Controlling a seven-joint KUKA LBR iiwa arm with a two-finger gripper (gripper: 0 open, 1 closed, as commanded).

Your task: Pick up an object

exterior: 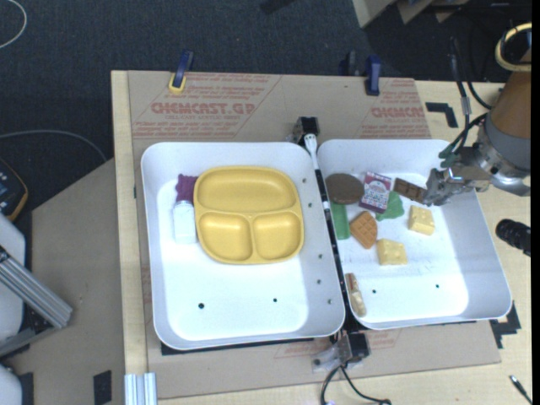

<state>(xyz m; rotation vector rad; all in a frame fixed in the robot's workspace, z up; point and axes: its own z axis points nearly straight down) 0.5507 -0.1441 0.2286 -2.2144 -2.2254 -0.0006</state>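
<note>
In the camera view, the arm (506,133) is reaching in over the right bin (472,302), and the tool (439,188) is hanging low at that bin's far right part. Whether it is released or clenched I cannot tell, and nothing is showing as grasped.

Just left of the tool, a dark brown bar (410,190) is lying almost touching it; this is looking like the likeliest target. Just below the tool a pale yellow block (421,220) is sitting, and further down-left a second yellow block (391,251). Left of the bar, a pink box (376,191) is lying on a green piece (393,208), then a waffle (364,229), a brown disc (343,187) and a green strip (339,221). Well down-left, a small snack bar (355,294) is resting along the bin wall.

Far to the left, the other bin (169,310) is holding a yellow tray (249,213), a white bottle (183,224) and a purple item (186,186).

The brown bar is probably light, rigid toy food, likely smooth plastic and so somewhat slippery. Being flat and slim, it would be best pinched across its short width near the middle, with the tool going down close to the bin floor. The neighbouring pink box is crowding its left end, so taking hold toward the near end seems safer.
</note>
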